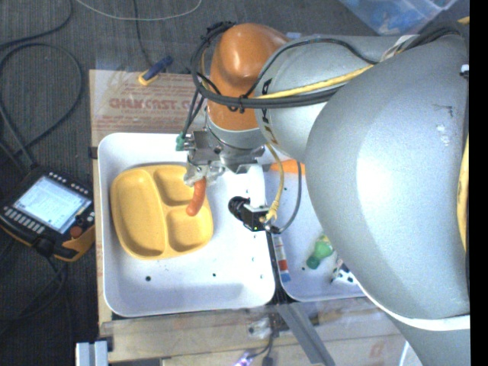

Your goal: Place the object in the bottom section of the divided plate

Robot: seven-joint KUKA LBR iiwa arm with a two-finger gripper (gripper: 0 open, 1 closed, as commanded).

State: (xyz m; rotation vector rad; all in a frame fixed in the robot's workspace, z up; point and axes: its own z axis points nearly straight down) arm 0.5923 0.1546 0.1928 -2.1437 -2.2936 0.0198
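- One hand (200, 178), at the end of the grey arm (381, 151) with its orange band, hangs over the left bin (191, 284), above the right side of the yellow divided plate (137, 219).
- Its fingers are clenched on the upper end of a slim orange stick (197, 198), so it is grasping the task's thing.
- That stick hangs tilted, with its top toward the hand and its lower tip further down and to the left.
- Its lower tip is over the ridge between the plate's two smaller right-hand compartments, at the top edge of the lower one; whether it touches the plate cannot be told.
- The plate lies in the left half of the left bin, with one long compartment on its left side and the two smaller ones on its right.
- Just beside this bin, the right bin (299, 284) is largely covered by the arm; a small green thing (316, 252) lies in it, and a thin pen-like thing (282, 264) lies along its left wall.
- Behind the bins lies a cardboard sheet (137, 101) with red print, and a small blue and yellow thing (155, 69) rests at its far edge.
- Well apart, on the floor to the left, a control tablet (47, 208) lies with its screen lit.
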